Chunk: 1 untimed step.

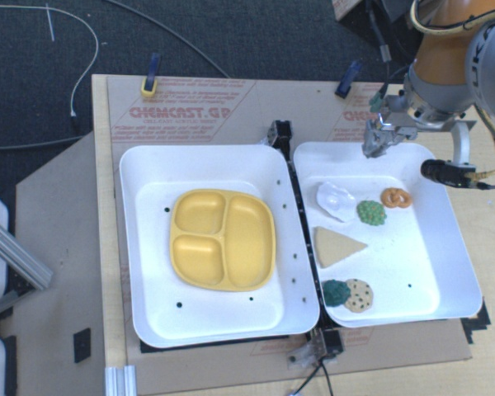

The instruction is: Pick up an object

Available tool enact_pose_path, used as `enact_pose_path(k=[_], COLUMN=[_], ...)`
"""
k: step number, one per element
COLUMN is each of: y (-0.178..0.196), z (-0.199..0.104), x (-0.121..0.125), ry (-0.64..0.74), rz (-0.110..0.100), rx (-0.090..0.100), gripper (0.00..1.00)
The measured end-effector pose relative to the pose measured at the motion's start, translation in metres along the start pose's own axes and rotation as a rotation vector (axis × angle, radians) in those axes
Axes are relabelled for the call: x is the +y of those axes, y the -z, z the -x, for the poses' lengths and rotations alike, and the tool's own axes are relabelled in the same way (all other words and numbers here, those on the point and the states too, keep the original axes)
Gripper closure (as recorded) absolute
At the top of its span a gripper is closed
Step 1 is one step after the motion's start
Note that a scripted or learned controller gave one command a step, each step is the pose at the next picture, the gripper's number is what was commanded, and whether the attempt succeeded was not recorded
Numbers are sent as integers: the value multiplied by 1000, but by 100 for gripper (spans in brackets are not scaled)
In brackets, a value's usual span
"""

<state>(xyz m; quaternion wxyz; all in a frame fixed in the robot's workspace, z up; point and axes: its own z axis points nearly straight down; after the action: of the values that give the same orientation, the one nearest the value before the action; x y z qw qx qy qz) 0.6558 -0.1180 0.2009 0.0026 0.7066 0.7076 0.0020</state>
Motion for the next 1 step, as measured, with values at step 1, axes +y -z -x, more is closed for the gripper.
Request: enact_pose_path(k=[1], y=[64], z=[1], x=[-5], ry=[0], rz=[2], rx=[0], gripper=[100])
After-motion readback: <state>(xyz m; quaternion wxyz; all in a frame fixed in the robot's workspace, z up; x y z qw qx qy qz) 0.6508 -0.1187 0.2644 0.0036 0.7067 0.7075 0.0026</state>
